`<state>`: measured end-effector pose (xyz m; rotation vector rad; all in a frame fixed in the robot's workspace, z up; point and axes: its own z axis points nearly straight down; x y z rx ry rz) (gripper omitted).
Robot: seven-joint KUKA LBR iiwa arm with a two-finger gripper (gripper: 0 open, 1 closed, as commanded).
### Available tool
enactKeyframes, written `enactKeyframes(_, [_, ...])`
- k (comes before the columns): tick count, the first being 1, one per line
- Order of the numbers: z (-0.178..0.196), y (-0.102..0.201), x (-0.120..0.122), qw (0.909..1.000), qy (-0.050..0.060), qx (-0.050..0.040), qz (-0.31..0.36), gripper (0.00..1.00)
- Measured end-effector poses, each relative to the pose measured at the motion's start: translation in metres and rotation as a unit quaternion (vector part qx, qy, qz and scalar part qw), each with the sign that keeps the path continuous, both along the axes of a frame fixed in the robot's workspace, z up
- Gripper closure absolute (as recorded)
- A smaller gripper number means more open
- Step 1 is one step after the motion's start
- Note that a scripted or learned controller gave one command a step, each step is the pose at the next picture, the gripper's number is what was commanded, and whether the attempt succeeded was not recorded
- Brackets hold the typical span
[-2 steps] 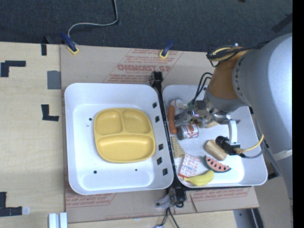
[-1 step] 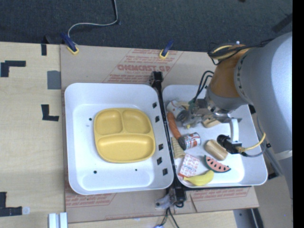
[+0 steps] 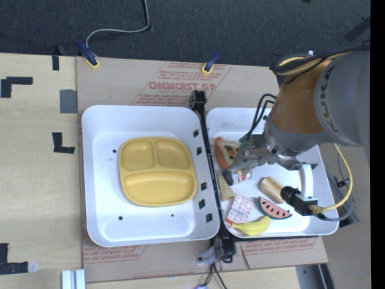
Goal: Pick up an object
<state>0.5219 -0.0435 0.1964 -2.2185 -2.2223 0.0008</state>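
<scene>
1. The grey two-finger gripper (image 3: 239,166) is low in the right-hand shallow white bin (image 3: 322,224), near that bin's left wall and about midway between its far and near edges. Whether the tool is spread or pinching cannot be told, because the dark wrist parts and the objects below it blur together.

2. Directly at the tip lies a small dark-and-white cylinder-like item (image 3: 236,176) with a red-orange band; it looks like the likeliest target, but nothing is visibly lifted, so I judge the pick not yet achieved.

3. To do this step well, the tool should, in my view, come straight down centred on that one item and close across its narrow side, keeping off the bin wall and off the red-and-orange elongated toy (image 3: 221,151), which lies just beyond it toward the far-left corner.

4. The crowding is the main risk: a tan ridged cone-shaped piece (image 3: 225,191) lies just nearer along the left wall, so a skewed descent could nudge neighbours instead of gripping.

5. Further out in the same bin: a red-and-white printed packet (image 3: 240,209) and a yellow toy banana (image 3: 253,226) by the near edge, a watermelon-slice toy (image 3: 274,209) beside them, and a tan cylinder (image 3: 272,188) toward the middle.

6. The left-hand shallow white bin (image 3: 96,161) holds a yellow three-compartment plastic plate (image 3: 158,170), lying flat near its centre, with nothing on it.
</scene>
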Motion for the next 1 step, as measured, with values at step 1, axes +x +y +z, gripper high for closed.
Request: enactKeyframes(1, [0.0337,0.0355,-0.0383,1.0,0.0,0.0001,0.0,1.0])
